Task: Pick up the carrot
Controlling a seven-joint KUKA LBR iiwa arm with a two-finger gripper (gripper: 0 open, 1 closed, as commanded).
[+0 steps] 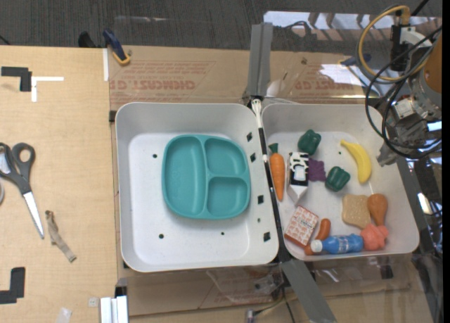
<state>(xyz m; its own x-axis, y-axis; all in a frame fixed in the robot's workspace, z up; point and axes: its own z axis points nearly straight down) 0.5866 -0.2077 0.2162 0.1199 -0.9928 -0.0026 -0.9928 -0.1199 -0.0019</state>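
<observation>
1. A blue bottle (340, 245) lies along the right bin's (404, 195) near edge.
2. The carrot (278, 174) lies against that bin's left wall, well apart from the gripper (391, 154) at the right rim; its grasp cannot be told.
3. The left bin (133, 195) holds a teal divided plate (207, 176).

The robot arm (415, 114) stood at the right side of the scene, its wrist hung with looping black and yellow cables. Only part of it came into the frame, with a sliver of orange at the very edge. The wrist assembly sat high and to the right, its lower end too tangled in cabling to make out clearly.
</observation>
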